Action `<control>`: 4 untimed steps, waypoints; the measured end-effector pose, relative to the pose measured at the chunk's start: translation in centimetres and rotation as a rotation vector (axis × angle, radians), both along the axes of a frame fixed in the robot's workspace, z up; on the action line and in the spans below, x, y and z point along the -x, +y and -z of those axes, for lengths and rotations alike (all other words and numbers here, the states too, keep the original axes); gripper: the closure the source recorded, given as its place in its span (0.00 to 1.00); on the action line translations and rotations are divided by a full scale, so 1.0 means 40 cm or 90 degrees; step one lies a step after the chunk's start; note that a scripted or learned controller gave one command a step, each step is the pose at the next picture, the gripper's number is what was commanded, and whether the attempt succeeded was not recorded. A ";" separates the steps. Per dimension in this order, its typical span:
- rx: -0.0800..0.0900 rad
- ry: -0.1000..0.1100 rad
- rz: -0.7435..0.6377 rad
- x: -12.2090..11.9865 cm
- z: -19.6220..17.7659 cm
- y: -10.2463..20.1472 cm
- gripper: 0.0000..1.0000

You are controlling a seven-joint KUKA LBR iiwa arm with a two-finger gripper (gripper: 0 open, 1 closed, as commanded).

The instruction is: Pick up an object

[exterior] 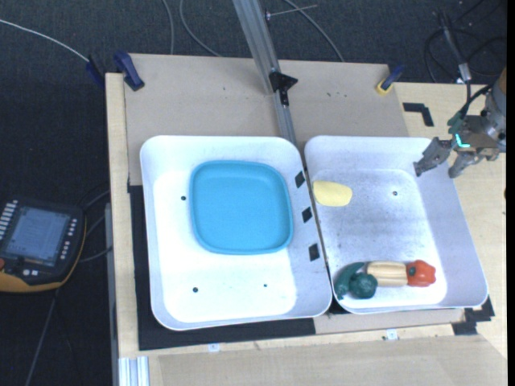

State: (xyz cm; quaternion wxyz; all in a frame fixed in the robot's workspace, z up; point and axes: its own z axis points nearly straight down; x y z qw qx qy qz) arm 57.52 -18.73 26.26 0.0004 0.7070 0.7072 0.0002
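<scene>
My gripper (444, 164) hangs at the right edge of the view, over the upper right corner of the right bin (451, 215). Its two dark fingers are spread apart with nothing between them. A yellow lemon-shaped object (331, 193) lies at the right bin's upper left, near the divider. Along the bin's near edge lie a dark green round object (356, 284), a tan bread-like stick (386, 273) and a red tomato-like object (421, 273), touching in a row. All of these are well away from the gripper.
The left bin (165, 215) holds a blue square plate (241, 206). A metal pole (257, 30) slants down from the top to the gap between the bins. Cables lie on the dark floor, and a handheld controller (36, 240) sits at far left.
</scene>
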 end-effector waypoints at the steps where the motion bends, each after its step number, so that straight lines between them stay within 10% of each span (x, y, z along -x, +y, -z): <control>1: 0.000 0.000 0.000 0.000 0.000 0.000 0.00; 4: -0.001 0.002 0.000 -0.013 0.337 -0.011 0.00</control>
